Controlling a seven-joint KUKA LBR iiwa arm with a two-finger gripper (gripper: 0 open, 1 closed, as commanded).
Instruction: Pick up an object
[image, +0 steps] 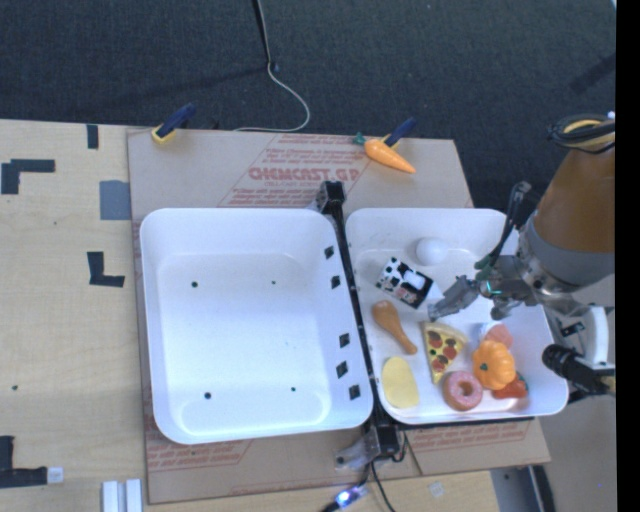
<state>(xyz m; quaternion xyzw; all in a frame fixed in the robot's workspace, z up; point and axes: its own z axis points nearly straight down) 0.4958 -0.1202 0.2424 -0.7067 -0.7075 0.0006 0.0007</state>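
The pincer (462, 296) hovers right of centre; how far open, I cannot tell. The pizza slice (441, 350) lies just below it, long axis running up-down the frame.

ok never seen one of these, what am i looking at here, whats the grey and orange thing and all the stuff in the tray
One camera looks down at a slant on a bench with two shallow white bins. The grey and orange thing is a robot arm reaching in from the right; its gripper hangs over the right bin, above the toys, with nothing visibly held. In that bin lie toy foods: a pizza slice, a drumstick, a pink donut, an orange pumpkin, a yellow piece, plus a white ball and a black-and-white block. A toy carrot lies outside on the cardboard.
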